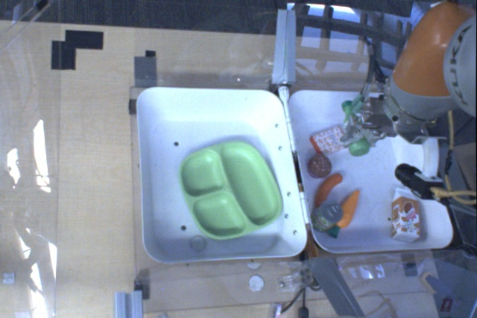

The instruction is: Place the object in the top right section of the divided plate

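Gripper (pixel 356 132) is hovering over the right white bin (pixel 440 234), above a red-and-white packet (pixel 328 138) and a small green object (pixel 359 147). Green three-section divided plate (pixel 229 188) is sitting in the left white bin (pixel 160 160), well apart.

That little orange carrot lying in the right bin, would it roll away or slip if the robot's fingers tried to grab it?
The carrot looks rounded and tapered, so a push would probably swing it round instead of rolling it straight. Its smooth, shiny look suggests a plastic toy, likely light, stiff and a bit slippery. It lies against a grey-green toy, which might shift along with it.
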`<state>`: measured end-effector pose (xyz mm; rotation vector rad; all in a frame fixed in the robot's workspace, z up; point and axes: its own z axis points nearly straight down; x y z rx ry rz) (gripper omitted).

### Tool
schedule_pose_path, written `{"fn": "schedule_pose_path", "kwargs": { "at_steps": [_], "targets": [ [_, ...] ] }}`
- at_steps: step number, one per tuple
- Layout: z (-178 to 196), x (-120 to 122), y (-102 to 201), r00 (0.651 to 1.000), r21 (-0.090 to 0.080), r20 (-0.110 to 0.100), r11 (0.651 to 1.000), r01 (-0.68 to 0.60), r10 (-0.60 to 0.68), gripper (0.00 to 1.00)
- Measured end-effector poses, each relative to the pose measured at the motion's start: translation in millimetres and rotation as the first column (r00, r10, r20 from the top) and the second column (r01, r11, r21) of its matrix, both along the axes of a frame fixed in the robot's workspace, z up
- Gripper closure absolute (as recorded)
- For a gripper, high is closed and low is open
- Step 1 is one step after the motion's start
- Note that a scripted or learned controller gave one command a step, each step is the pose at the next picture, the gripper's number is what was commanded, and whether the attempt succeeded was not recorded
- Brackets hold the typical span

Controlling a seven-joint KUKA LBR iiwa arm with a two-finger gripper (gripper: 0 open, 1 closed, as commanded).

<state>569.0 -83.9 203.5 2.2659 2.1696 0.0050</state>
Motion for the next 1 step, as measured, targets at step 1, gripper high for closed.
{"fn": "schedule_pose_path", "kwargs": {
  "at_steps": [1],
  "targets": [
    [-16.3,91.3,28.4,0.985,-0.002,0.004,0.985,-0.175,0.175,1.0]
  ]
}}
